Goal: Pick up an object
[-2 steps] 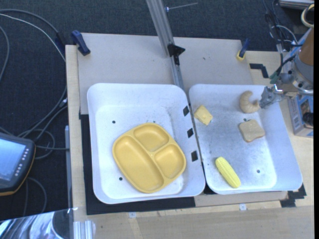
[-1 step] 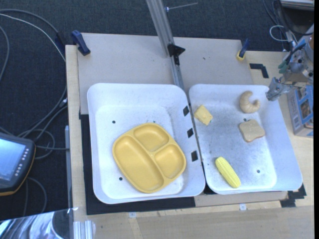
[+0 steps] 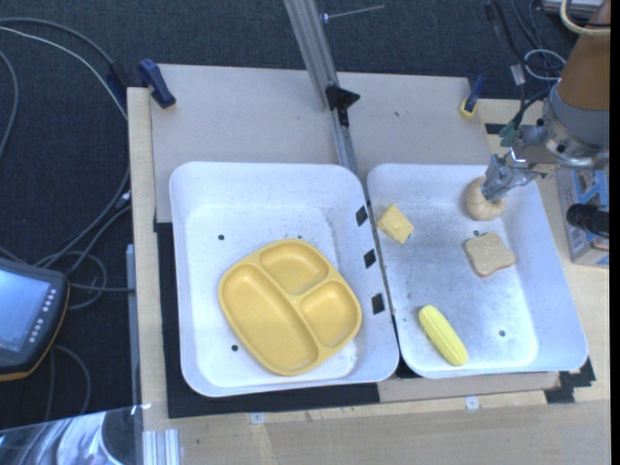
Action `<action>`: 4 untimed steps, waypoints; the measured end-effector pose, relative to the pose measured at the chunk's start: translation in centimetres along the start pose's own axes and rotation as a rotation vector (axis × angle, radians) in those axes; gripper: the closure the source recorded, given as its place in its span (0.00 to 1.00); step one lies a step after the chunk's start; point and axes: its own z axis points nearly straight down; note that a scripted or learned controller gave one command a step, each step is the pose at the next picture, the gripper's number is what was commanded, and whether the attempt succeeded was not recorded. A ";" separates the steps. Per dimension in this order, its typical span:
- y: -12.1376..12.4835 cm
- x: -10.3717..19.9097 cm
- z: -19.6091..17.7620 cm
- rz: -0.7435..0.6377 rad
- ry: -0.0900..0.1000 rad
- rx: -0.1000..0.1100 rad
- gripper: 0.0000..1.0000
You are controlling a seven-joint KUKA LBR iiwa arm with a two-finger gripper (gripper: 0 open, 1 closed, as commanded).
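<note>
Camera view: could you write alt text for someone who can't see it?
A robot gripper sits over a round beige lump in the right bin, which also holds a cheese wedge, a bread slice and a corn cob. The left bin holds a yellow divided plate.

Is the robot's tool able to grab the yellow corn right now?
Probably yes. The corn lies alone near the front of the right bin, with nothing on or against it. The tool is at the bin's far end by the round bun, so it must travel across first.
</note>
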 end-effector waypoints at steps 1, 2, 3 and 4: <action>0.7 5.8 0.2 -0.001 0.000 0.000 1.00; -0.6 11.9 0.2 -0.002 0.001 0.001 1.00; -1.6 17.3 -0.6 -0.001 0.001 0.000 1.00; -2.5 22.2 -0.3 -0.001 0.000 0.002 1.00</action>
